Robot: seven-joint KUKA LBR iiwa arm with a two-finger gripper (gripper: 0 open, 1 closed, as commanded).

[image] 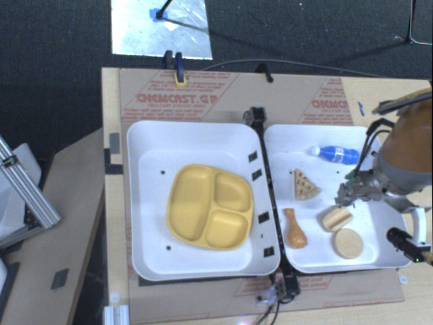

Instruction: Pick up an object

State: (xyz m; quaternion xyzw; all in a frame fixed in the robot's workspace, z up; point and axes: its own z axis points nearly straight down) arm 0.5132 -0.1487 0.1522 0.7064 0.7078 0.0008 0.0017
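Note:
The right bin (284, 147) holds a blue bottle (337, 154) lying at the back, a pizza slice (305, 185), a chicken drumstick (294, 227), a bread roll (336, 218) and a round cookie (348, 243). My gripper (352, 193) hangs low over the right bin, just above and behind the bread roll, with the grey and orange arm (406, 147) reaching in from the right. Its tips are too small and dark to read.
The left bin (152, 144) holds a yellow divided plate (210, 207). A black divider with clips (262, 181) runs between the bins. The bins rest on cardboard (203, 97). A metal rail (27, 188) stands off the bench at the left.

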